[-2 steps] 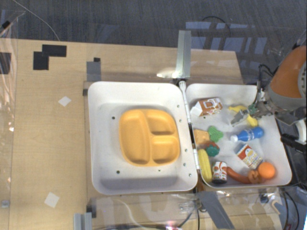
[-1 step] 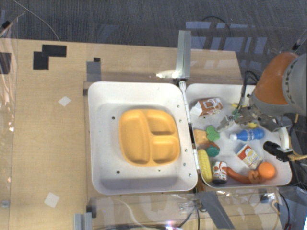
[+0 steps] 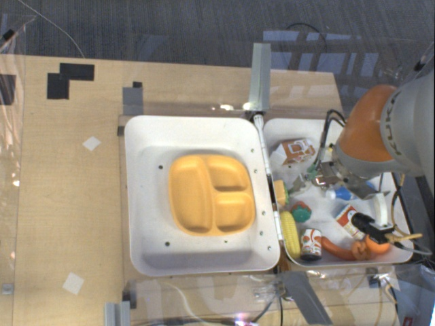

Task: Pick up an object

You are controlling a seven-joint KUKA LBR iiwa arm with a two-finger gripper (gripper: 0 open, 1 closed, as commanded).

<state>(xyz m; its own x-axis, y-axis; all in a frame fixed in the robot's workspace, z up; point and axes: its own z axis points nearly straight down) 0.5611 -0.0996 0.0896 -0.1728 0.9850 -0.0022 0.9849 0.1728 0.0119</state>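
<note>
While the grey arm with its orange band (image 3: 363, 124) reaches into the right white bin (image 3: 401, 253), its jaws (image 3: 319, 175) sit among small items near a brown-and-white packet (image 3: 296, 151), a yellow corn cob (image 3: 290, 229) and a small can (image 3: 310, 243); their spread cannot be told.
</note>
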